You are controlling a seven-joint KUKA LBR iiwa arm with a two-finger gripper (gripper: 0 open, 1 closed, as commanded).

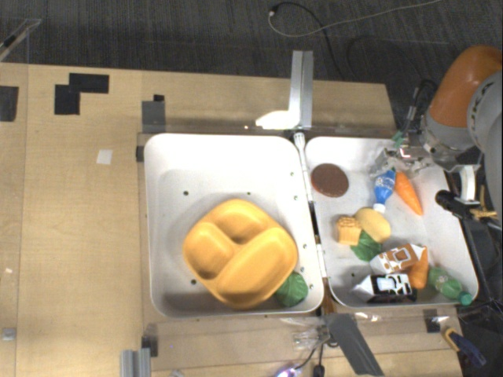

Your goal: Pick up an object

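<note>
Crowding is the main hazard. The gripper (402, 152) sits at the upper right of the frame, over the far corner of the right bin (346, 151), and whether it is spread or pressed together cannot be told from this slant; nothing is visibly caught in it. Just below it lie a small blue-and-white bottle (383, 187) and an orange carrot (409, 192), side by side and close to touching. A descent between them would likely nudge one aside or trap both at once, and either could then slip out on the lift.

Further toward the lower right, a yellow lemon-like piece (372, 223), a green item (366, 247), a printed carton (399, 257) and a second carrot (420, 271) lie packed together, so a grab there risks a glancing hit. The brown disc (329, 179) lies flat and apart, probably too low to pinch.

In the left bin (165, 210), the large yellow tray-like piece (240, 251) looks too wide to grasp and partly covers a green object (294, 289).
</note>
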